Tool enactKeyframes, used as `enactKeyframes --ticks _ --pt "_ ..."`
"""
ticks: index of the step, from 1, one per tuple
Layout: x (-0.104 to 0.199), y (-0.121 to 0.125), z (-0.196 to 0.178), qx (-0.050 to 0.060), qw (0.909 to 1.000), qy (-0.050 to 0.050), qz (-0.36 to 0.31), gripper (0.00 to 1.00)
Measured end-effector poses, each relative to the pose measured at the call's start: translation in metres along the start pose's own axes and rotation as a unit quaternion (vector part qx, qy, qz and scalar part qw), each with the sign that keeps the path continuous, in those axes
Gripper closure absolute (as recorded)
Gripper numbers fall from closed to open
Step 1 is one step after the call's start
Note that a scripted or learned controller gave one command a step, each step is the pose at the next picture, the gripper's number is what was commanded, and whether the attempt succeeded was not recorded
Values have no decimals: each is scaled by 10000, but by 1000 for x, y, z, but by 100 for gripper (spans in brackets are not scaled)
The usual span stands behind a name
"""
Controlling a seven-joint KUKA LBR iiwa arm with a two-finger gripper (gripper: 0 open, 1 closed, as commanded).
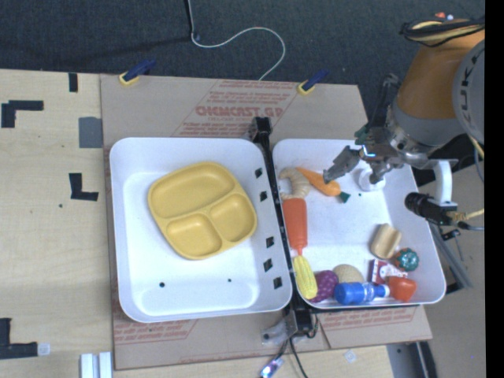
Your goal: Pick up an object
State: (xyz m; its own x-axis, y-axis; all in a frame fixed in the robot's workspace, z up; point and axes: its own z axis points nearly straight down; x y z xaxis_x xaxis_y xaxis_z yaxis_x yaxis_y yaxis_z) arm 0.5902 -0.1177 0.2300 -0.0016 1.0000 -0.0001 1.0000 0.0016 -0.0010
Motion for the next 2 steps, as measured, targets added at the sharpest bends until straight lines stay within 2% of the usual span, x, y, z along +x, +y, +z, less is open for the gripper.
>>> enactKeyframes --ticks 1,2 --pt "17 -56 122 75 10000 26 7 0" --pt "16 -52 106 19 10000 8 -2 100"
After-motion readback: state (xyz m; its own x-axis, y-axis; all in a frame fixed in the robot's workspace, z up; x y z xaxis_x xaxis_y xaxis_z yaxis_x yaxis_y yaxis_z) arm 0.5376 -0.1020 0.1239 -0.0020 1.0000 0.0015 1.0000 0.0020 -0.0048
